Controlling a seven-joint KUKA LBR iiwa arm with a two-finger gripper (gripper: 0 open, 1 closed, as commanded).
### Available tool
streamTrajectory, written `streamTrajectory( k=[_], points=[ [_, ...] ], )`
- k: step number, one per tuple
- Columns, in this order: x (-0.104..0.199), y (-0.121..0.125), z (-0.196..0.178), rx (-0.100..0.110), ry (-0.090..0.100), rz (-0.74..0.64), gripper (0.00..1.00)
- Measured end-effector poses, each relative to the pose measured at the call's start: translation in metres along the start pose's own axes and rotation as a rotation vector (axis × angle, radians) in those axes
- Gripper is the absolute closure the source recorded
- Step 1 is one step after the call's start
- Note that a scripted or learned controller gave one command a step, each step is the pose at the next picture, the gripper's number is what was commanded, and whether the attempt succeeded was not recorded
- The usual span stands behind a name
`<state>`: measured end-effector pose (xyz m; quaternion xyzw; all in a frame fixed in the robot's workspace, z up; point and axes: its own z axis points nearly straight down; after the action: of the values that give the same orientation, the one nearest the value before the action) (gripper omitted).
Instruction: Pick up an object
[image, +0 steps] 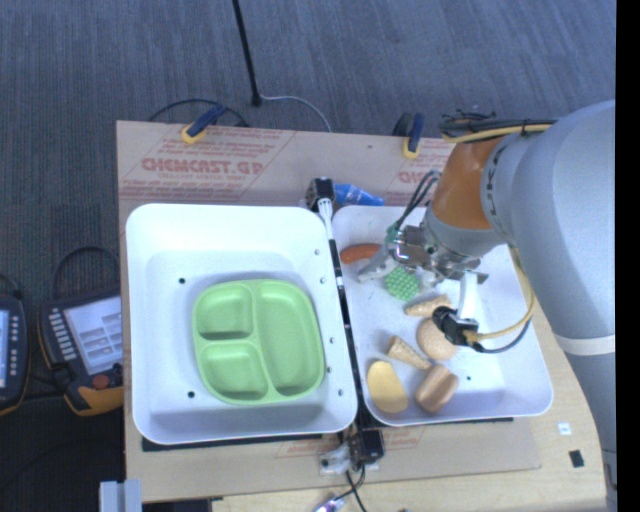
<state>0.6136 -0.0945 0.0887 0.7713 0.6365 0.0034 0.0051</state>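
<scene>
You are early in this pick: nothing is lifted yet, as far as the view shows. The gripper (415, 262) sits low in the right bin (520, 400), at its upper left part, right over a green object (402, 284) that lies on the bin floor. A metal finger seems to angle out to the left of it, but you cannot tell how wide the fingers stand or whether they have closed on anything; the wrist hides most of them. The green object looks like the target, and it appears to rest on the floor, not raised.

An orange piece (358, 253) lies just beside the gripper, to its left. The tan pieces (436, 340) and the yellow one (386, 386) lie nearer the front. The left bin (160, 240) holds a green tray (258, 340).

Left to do: close on something and lift it clear.
</scene>
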Motion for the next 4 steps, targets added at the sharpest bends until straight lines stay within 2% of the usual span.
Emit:
streamTrajectory(
  k=[1, 2, 3, 4],
  points=[
    [-0.002, 0.000, -0.010, 0.001, -0.002, 0.001, 1.00],
    [-0.017, -0.004, -0.016, 0.014, -0.001, 0.217, 1.00],
    [-0.022, 0.058, 0.002, 0.030, 0.000, -0.160, 1.00],
    [-0.033, 0.002, 0.000, 0.004, 0.001, 0.047, 1.00]
  ],
)
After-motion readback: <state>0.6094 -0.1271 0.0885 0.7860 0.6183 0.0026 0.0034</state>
